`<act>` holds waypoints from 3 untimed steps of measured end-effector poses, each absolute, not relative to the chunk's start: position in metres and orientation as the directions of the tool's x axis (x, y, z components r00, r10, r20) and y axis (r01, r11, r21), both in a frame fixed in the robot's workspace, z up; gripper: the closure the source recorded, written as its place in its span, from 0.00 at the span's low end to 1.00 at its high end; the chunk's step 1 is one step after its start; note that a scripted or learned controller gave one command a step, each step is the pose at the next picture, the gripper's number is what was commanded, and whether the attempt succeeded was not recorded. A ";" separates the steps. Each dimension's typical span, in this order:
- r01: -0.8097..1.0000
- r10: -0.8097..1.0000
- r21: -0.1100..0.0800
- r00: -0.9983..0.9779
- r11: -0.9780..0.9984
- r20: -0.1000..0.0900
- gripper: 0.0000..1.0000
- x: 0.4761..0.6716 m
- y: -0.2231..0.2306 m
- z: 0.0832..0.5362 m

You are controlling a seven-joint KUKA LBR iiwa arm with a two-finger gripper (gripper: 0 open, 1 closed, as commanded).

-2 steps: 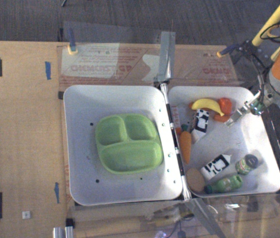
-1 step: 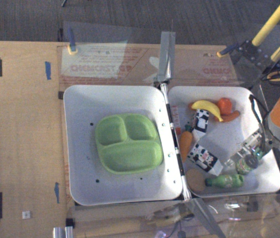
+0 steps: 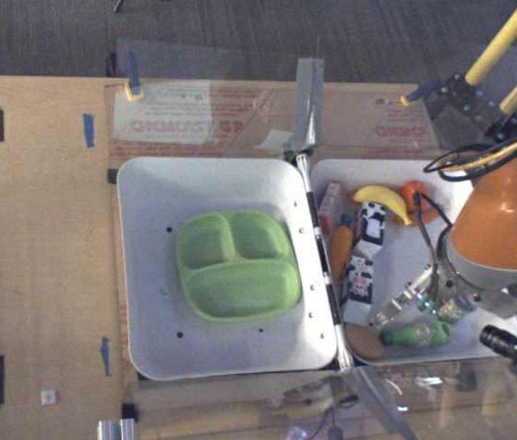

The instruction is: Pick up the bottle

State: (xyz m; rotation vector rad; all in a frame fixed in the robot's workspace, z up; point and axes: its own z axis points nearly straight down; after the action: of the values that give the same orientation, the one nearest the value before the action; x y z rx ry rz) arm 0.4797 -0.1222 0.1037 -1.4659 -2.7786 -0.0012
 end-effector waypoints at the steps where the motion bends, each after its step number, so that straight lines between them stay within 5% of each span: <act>1: 0.925 0.925 0.003 -0.379 0.379 -0.003 0.00 0.522 -0.137 0.145; 2: 0.971 0.971 0.004 -0.240 0.240 -0.001 0.00 0.481 -0.158 0.086; 3: 1.000 1.000 0.001 -0.031 0.031 -0.002 0.00 0.480 -0.169 0.118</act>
State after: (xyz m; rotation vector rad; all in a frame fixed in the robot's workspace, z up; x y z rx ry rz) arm 0.4796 -0.1692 0.1180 -2.1886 -2.2569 0.0002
